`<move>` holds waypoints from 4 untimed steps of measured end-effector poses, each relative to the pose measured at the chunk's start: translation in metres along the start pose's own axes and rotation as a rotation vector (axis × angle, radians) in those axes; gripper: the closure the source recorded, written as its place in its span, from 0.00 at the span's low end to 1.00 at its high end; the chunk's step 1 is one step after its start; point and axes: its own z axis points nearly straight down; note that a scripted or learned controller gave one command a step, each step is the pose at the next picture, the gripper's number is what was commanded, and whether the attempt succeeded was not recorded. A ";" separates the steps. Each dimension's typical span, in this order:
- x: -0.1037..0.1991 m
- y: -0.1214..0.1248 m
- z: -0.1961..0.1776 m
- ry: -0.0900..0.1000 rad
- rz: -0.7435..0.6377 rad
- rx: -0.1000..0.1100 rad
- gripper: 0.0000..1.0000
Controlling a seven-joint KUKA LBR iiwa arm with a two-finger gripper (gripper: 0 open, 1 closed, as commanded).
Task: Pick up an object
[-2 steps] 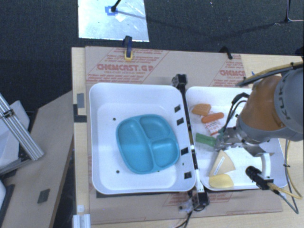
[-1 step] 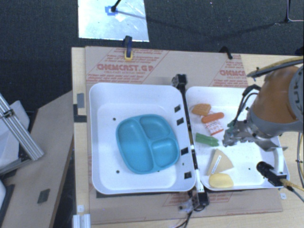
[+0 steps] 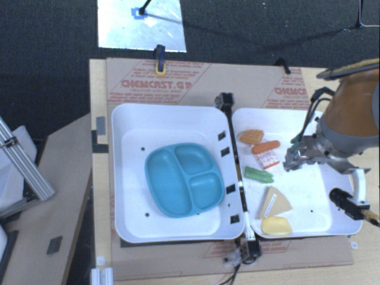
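Yellow toy [image 3: 276,225] foremost; jaws [image 3: 292,161] blurred beside green piece [image 3: 259,174].

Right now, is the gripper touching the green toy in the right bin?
Apart. The camera view shows white bin floor between the gripper and the green toy, which lies to its left near the bin divider.

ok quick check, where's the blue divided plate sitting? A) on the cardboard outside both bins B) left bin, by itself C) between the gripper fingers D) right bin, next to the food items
B: the blue divided plate lies flat in the left bin with nothing else beside it, while the small food items such as the green piece and the yellow piece are all in the right bin.
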 end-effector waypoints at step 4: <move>0.145 0.047 -0.049 0.003 -0.004 0.006 1.00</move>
